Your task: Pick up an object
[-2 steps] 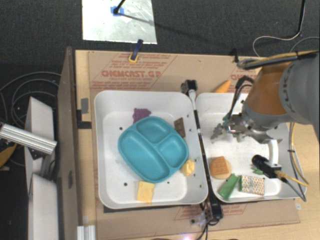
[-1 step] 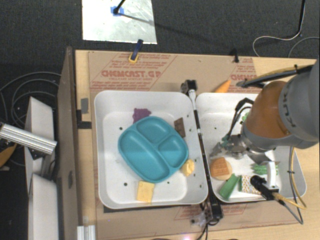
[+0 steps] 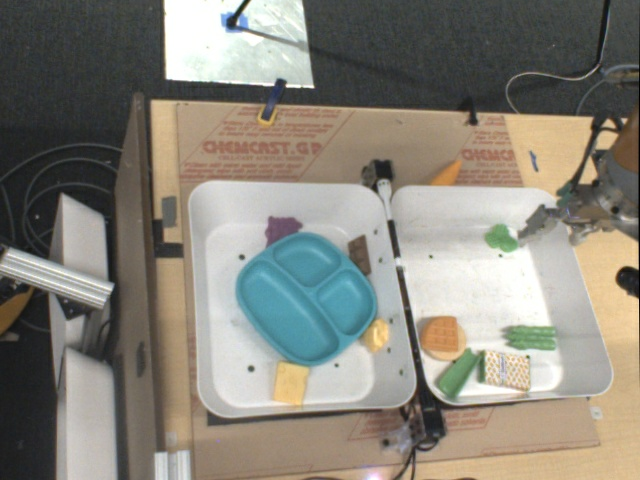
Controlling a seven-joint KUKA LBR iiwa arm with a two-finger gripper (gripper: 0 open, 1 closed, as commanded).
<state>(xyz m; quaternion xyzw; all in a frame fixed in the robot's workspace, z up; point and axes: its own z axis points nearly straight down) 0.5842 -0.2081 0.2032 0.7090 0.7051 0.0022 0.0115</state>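
Camera view has the arm coming in from the right, with the tool [image 3: 545,218] hanging over the upper right part of the right bin [image 3: 470,208]. Honestly can't tell how the tool itself is set, it's too small and blurry from up here, and nothing shows as being held. The closest thing to it is a little green blob [image 3: 501,237], sitting just beside the tool on its left, on the bin floor. Further down from the tool, near the bin's lower edge, there's a bunch of green beans [image 3: 530,337], a patterned packet [image 3: 506,369] just below them, a darker green piece [image 3: 458,374] lying tilted right next to the packet, and an orange waffle-looking round thing [image 3: 442,336] just above that. Well off to the tool's left, over in the left bin [image 3: 215,268], a big teal divided plate [image 3: 305,297] takes up most of the middle, with a purple item [image 3: 282,230] at its top edge, a small brown block [image 3: 360,255] on its upper right, a pale yellow lump [image 3: 377,335] at its lower right and a yellow square piece [image 3: 291,383] below it. Both bins sit on a tabletop [image 3: 300,138] covered with cardboard.
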